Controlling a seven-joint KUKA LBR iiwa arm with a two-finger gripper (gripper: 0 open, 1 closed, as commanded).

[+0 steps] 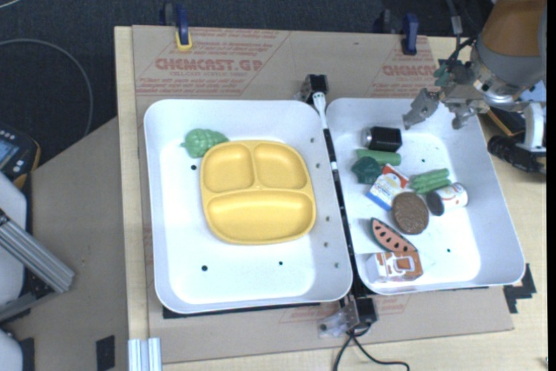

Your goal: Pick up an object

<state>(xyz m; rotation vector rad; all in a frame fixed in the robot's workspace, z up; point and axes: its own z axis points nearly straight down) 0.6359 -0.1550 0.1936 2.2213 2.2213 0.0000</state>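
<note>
Nothing is picked up yet, as far as I can see. The tool (441, 107) hangs above the far edge of the right bin (486, 213), its fingers spread and holding nothing. The objects lie below it in that bin: a black cylinder (382, 136) nearest, a brown disc (410, 213), a green pod (430, 181). The whole job remains: choose one, come down, close, lift.

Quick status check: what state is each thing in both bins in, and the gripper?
Yellow three-compartment plastic tray: flat in the left bin, nothing in its compartments.
Green leafy toy: on the left bin floor, touching the tray's top-left corner.
Black cylinder: lying on its side, right bin.
Brown round disc: lying flat.
Gripper: above the right bin's top edge, holding nothing.
</note>
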